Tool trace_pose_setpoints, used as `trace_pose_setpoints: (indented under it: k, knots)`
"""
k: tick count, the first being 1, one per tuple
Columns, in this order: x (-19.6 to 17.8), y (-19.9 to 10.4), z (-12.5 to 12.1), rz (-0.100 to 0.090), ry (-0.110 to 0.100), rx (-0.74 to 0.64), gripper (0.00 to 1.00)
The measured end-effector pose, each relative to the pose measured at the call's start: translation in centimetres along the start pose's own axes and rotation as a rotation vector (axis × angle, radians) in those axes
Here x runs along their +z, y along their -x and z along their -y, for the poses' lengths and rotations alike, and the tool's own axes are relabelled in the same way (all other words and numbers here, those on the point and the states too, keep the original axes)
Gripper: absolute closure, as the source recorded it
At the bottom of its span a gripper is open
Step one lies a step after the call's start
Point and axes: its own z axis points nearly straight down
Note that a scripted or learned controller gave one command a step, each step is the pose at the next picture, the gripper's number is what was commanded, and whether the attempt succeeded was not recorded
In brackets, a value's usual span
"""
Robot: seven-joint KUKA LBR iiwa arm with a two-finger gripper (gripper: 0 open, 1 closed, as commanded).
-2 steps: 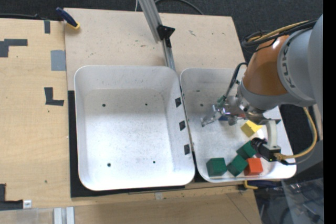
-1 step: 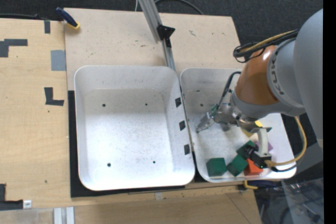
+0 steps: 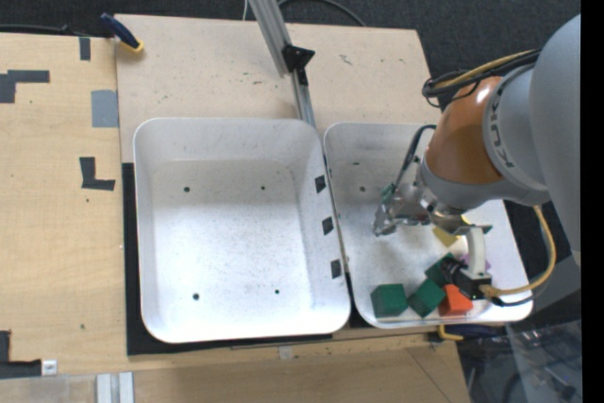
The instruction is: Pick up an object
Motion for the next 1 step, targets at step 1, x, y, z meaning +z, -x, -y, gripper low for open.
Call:
trace_pose_setpoints:
  k: [1]
  knots:
    - [-5.97, -0.53, 0.49, 0.002, 0.008, 0.001, 1.00]
